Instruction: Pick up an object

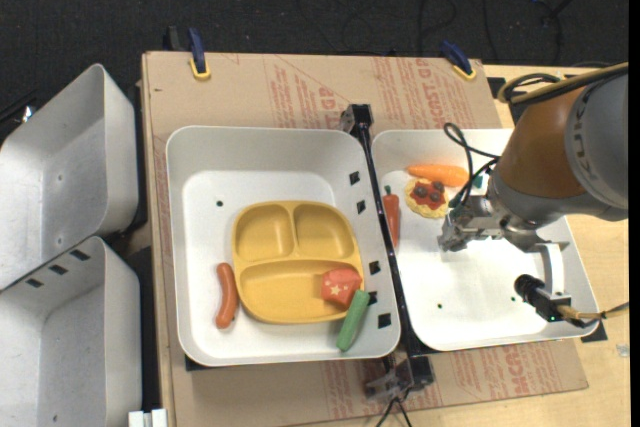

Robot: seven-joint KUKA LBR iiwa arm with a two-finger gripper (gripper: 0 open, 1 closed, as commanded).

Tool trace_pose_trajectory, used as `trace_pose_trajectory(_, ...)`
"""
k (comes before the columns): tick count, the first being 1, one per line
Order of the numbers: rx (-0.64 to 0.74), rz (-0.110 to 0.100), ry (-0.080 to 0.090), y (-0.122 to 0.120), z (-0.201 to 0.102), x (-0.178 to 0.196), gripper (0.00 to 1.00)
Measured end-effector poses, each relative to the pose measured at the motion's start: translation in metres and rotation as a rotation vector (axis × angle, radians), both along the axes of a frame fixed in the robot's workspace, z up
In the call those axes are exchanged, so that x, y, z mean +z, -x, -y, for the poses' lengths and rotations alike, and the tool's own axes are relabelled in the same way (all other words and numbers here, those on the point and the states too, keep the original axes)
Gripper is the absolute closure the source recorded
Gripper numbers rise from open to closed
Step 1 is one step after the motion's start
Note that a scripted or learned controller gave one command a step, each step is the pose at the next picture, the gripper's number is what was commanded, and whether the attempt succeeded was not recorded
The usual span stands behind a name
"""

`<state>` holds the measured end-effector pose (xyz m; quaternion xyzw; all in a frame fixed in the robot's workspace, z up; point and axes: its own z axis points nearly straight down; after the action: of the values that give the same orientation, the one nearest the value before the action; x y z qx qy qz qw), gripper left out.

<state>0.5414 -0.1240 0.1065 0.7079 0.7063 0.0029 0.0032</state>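
The gripper (462, 233) hangs low in the right bin (500, 327), just beside a small tart (428, 197). A carrot (437, 174) lies nearby.

Two white bins (190, 245) on a brown cardboard-covered surface (290, 85) with red print. Yellow divided tray (285, 260); red strawberry piece (340, 286); green cucumber (353, 320); red-orange sausage (227, 295); orange carrot (437, 173); tart (429, 196) with red and dark berries; arm (560, 155) grey with orange band.
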Motion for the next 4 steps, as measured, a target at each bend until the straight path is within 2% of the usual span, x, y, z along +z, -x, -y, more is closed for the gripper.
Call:
trace_pose_trajectory(1,0.001,-0.004,0.001,0.009,0.002,0.052,1.00)
trace_pose_trajectory(3,0.005,-0.002,0.002,-0.004,0.001,0.144,1.00)
trace_pose_trajectory(4,0.011,-0.010,-0.003,0.009,-0.060,0.146,1.00)
